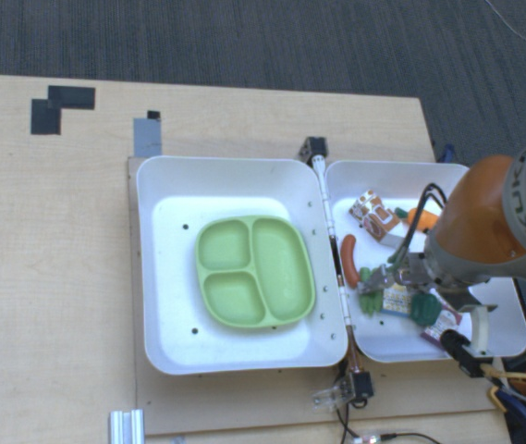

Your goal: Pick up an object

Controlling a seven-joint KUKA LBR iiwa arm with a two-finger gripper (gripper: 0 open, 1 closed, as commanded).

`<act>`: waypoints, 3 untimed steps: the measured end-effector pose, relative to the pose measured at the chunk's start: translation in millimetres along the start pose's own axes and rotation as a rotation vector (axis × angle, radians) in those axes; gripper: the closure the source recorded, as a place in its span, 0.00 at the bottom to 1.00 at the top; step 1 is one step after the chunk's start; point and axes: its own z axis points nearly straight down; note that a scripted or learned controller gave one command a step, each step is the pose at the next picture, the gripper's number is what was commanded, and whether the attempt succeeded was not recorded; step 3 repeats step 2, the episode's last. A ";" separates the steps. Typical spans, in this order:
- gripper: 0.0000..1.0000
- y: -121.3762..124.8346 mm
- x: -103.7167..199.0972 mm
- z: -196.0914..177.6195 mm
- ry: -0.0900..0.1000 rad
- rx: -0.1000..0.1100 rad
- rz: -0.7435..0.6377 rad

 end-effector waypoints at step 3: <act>1.00 122.8 111.7 -95.1 0.004 0.010 -0.005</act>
